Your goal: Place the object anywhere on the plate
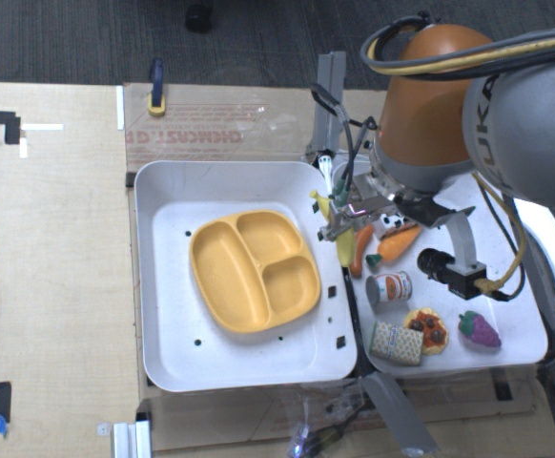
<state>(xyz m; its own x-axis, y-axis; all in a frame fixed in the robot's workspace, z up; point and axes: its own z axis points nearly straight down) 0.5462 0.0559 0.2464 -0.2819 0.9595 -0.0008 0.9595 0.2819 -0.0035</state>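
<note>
Gripper (339, 219) low over right white bin's (525, 337) left edge, above toy carrot (399, 243); finger state cannot be told. Yellow three-compartment plate (256, 271) in left bin (163, 284).

The grey KUKA arm (521, 113) is showing a rounded orange band (430, 93), black lettering, and yellow and black cables (468, 57) looping over it.

A pale wooden bench (49, 256) carries two shallow white bins side by side. The left bin (163, 351) sits well left of the fingers; the right bin (525, 332) lies beneath and right of them.
</note>
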